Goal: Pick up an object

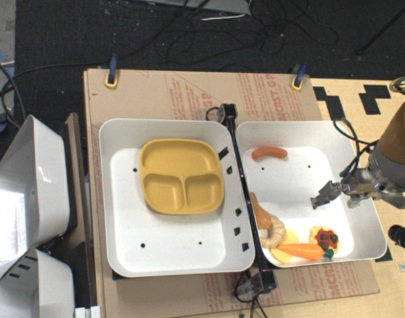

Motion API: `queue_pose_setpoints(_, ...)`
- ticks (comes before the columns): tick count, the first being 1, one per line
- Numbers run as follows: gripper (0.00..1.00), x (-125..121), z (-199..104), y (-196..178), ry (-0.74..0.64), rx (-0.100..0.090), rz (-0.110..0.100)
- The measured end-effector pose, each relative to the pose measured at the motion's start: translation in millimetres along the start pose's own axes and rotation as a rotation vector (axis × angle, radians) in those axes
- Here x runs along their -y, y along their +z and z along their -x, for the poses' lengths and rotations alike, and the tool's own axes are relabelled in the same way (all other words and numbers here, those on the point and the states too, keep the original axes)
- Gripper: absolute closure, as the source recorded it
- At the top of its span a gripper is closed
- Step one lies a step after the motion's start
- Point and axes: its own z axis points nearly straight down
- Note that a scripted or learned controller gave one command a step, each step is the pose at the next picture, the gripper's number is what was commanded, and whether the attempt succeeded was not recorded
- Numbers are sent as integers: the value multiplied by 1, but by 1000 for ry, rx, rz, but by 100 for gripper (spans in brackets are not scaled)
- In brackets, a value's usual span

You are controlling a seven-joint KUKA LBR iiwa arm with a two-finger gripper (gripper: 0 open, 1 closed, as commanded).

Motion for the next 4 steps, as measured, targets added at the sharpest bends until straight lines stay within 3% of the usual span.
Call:
queue_pose_setpoints(1,0,-3,0,-6,-4,3,13)
queue_pose_setpoints(3,0,0,-12,103,-1,1,9)
queue_pose_setpoints(4,100,-1,-11,90,0,3,13)
